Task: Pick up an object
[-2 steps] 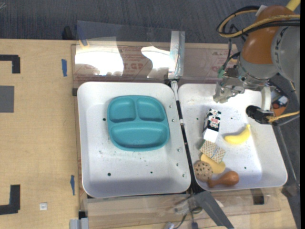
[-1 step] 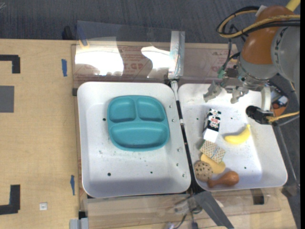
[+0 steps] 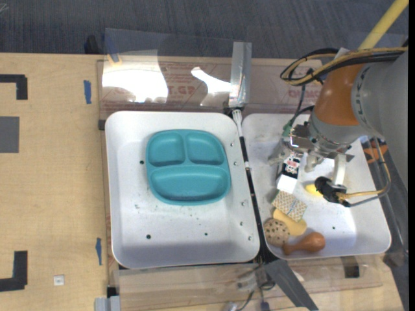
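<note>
The gripper (image 3: 310, 169) hangs low over the right bin (image 3: 369, 229), above a small heap of objects (image 3: 290, 216) at the bin's near left; whether its claw is spread or pinching, I cannot tell; the wrist hides it. The left bin (image 3: 123, 173) holds a teal divided plate (image 3: 188, 166).

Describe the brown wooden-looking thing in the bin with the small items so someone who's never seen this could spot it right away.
Start at the right bin, the one the arm reaches into, and go to its near edge. There, beside a speckled cookie-like disc, lies the brown mushroom-shaped piece on its side. It is the only glossy reddish-brown item, with a round cap and a paler stem; its neighbours are tan, patterned or yellow.
</note>
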Robot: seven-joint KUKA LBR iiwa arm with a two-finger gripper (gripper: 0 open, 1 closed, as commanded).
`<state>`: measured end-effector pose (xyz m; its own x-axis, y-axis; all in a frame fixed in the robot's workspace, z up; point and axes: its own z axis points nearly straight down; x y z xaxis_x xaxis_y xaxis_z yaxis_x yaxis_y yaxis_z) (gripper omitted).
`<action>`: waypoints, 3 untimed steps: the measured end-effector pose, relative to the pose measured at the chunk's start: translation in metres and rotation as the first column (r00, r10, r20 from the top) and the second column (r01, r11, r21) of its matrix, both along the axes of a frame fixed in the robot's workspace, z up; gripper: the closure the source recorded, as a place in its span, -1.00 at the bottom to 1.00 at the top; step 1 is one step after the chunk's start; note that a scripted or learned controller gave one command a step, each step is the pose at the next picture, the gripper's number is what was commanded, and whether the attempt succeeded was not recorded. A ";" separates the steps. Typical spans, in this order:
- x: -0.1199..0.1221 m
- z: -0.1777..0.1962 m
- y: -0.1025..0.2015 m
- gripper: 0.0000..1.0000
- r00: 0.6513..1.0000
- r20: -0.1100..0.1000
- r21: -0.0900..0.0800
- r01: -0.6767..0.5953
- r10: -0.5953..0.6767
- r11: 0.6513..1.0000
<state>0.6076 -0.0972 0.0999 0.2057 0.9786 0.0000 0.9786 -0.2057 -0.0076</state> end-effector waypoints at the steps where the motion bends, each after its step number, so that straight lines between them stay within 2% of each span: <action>1: 0.034 0.082 -0.010 -1.00 0.972 0.012 -0.004 -0.234 0.234 0.972; 2: -0.016 -0.004 -0.013 -1.00 0.975 0.013 -0.003 -0.220 0.220 0.976; 3: -0.016 0.005 -0.013 1.00 0.976 0.013 -0.003 -0.218 0.218 0.976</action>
<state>0.5912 -0.1103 0.1044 -0.0123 0.9999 -0.0002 0.9999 0.0123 0.0057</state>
